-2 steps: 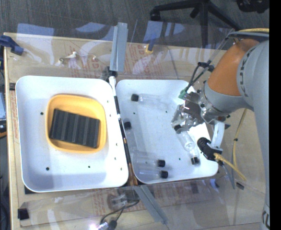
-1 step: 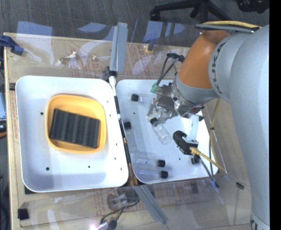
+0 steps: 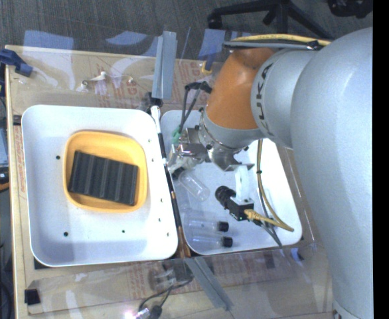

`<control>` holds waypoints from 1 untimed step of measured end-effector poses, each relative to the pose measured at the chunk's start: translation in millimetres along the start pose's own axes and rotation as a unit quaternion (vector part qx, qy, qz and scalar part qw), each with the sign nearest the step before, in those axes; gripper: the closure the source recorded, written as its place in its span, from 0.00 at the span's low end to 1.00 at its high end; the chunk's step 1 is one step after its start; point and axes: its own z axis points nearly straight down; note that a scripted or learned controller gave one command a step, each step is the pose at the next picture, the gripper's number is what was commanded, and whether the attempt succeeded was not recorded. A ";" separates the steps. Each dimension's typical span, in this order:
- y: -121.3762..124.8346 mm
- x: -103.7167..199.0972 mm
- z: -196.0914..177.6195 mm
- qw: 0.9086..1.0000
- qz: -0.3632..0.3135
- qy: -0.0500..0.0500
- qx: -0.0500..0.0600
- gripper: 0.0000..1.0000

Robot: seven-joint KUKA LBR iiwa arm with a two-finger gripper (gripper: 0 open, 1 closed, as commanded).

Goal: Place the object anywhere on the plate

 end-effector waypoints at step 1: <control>0.1 -0.4 -0.1 1.000 0.000 0.000 0.000 0.00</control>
